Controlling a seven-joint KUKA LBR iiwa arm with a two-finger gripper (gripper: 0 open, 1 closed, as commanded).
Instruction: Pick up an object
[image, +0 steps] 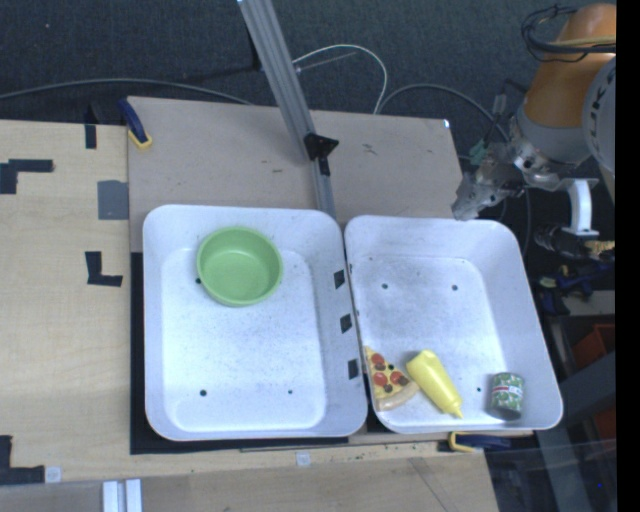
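Left bin (160, 300): it holds my green bowl (239, 265), upright in the far left part of the floor, mouth open to the camera; nothing shows inside the bowl.
Right bin (520, 270): three things lie along its near edge. A pizza-slice toy (386, 378) sits by the near left corner, close to the wall shared with the left bin. A yellow bottle-shaped toy (436, 380) lies on its side just beside the slice, its narrow end pointing toward the near edge. A small dark green can (506, 394) lies near the near right corner, apart from the yellow toy.
My gripper (470, 205): it hangs past the far right corner of the right bin, over the bench edge rather than over the bin floor, well apart from all three things. I see nothing held in it.
Hard to make out: my gripper is a blurred grey shape, so I cannot tell how wide it stands. My arm (570, 90) is cut off at the right. The label on the can is too small to read.
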